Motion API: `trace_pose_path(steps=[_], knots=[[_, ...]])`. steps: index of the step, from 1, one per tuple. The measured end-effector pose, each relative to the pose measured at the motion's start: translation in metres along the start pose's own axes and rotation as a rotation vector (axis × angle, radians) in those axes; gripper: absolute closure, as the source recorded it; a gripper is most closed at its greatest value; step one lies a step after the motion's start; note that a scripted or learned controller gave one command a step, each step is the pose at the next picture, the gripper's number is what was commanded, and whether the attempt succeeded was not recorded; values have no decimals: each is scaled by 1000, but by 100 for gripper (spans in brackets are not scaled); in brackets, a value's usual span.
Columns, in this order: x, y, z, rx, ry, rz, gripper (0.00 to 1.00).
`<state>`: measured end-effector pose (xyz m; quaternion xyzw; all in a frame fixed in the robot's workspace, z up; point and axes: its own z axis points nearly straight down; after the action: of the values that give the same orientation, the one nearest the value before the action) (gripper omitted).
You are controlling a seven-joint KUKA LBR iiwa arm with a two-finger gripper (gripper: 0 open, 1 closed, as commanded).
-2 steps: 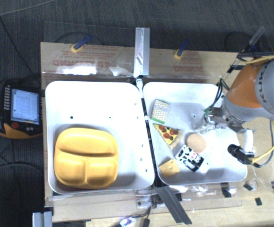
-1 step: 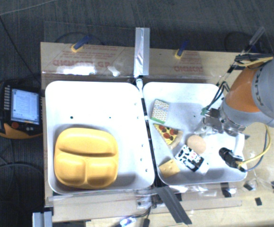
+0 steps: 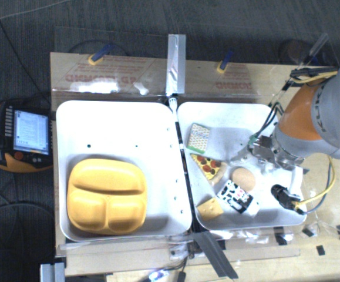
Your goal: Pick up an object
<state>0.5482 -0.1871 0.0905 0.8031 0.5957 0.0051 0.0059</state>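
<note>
- Objects for picking sit in the right bin (image 3: 216, 111) — pizza-slice toy (image 3: 208, 166), flat wedge with red dots, by the left wall.
- Checkered card (image 3: 199, 137), square, fine grid print, just above the pizza slice.
- Tan round piece (image 3: 243, 177), smooth, bun-like, mid-bin.
- Black-and-white block (image 3: 236, 195), patterned, tilted, touching the round piece's lower edge.
- Yellow wedge (image 3: 210, 207), cheese-like, at the bottom-left corner.
- Left bin (image 3: 117, 113) holds a big yellow moulded shape (image 3: 107, 194), glossy, rounded lobes.
- Gripper (image 3: 273, 158) over the right bin's right side — pincer state can't be told, nothing visibly clamped.
- Handheld screen unit (image 3: 24, 137) off the bench, left.
</note>
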Motion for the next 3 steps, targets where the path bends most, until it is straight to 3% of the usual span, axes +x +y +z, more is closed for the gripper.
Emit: trace_pose_path(steps=[1,2,3], knots=[[2,-1,-8,4,3,-1,100],[2,-1,-8,5,3,-1,0],[-5,-5,-78,22,0,-104,0]])
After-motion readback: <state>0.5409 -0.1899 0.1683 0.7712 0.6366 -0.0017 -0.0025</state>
